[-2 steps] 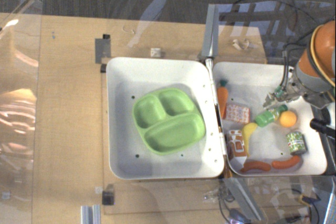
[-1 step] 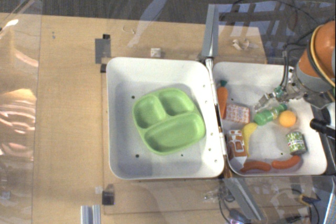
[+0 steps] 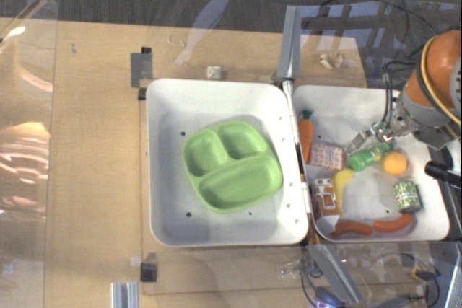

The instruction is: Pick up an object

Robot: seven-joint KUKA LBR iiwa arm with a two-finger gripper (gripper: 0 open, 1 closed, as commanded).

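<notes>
The green bottle (image 3: pixel 366 156) lies on its side in the right bin (image 3: pixel 339 101), slanting up to the right, smooth and glossy with a paler cap end. The gripper (image 3: pixel 381 132) sits just above its upper end; whether it is clenched or released cannot be made out. An orange ball (image 3: pixel 395 164) lies just right of the bottle and a yellow lemon-shaped piece (image 3: pixel 343 178) just left below. Further out are a patterned packet (image 3: pixel 326 156), a carrot (image 3: pixel 306 138) along the left wall, a brown carton (image 3: pixel 326 198), a small green can (image 3: pixel 406 195) and two sausages (image 3: pixel 372 226) by the near wall. The left bin (image 3: pixel 166 155) bears a green divided plate (image 3: pixel 232 166) with three rounded compartments.
</notes>
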